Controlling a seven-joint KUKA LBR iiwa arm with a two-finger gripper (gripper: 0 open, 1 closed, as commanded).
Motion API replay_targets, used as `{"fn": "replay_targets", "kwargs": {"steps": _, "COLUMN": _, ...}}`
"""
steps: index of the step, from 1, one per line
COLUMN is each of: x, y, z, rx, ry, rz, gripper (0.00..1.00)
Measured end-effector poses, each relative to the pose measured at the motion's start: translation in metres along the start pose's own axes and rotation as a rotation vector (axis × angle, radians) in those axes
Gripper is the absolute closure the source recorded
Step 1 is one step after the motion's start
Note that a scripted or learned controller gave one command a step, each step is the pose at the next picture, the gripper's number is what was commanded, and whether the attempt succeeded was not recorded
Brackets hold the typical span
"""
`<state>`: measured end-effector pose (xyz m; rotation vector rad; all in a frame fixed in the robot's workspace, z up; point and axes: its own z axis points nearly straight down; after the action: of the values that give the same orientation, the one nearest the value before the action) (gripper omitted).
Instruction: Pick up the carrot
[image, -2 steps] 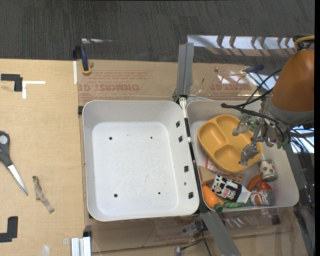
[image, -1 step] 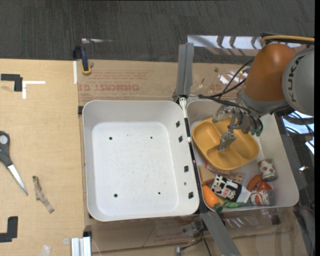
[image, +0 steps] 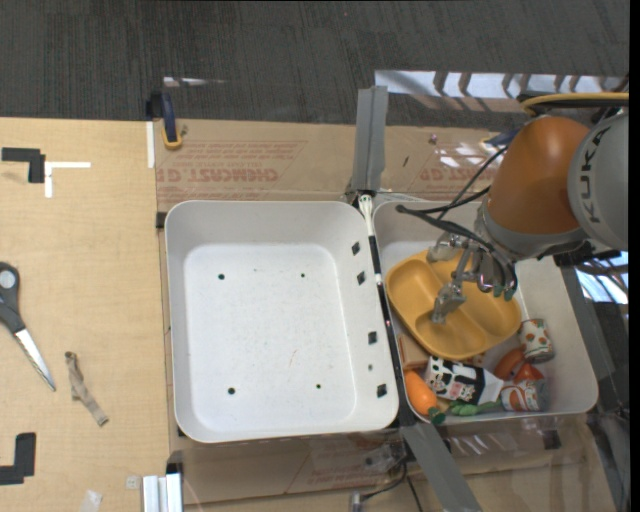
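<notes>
Here the metal two-finger gripper hangs over the yellow plastic dish; its state I cannot tell. The small orange carrot lies nearby.

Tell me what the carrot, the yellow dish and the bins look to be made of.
Carrot: probably a plastic toy, with smooth, evenly orange skin and a green top beside it.
Yellow dish: likely moulded plastic, one flat mustard colour with a soft sheen and a divided, rounded form.
Bins: seemingly thin formed plastic, plain white and matte, with rounded corners and rolled rims.
</notes>
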<state>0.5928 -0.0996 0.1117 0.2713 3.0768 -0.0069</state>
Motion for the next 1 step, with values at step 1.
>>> {"fn": "replay_targets", "kwargs": {"steps": 1, "x": -0.003, "y": 0.0009, "z": 0.001, "rx": 0.001, "ry": 0.01, "rz": 0.084, "gripper": 0.0}}
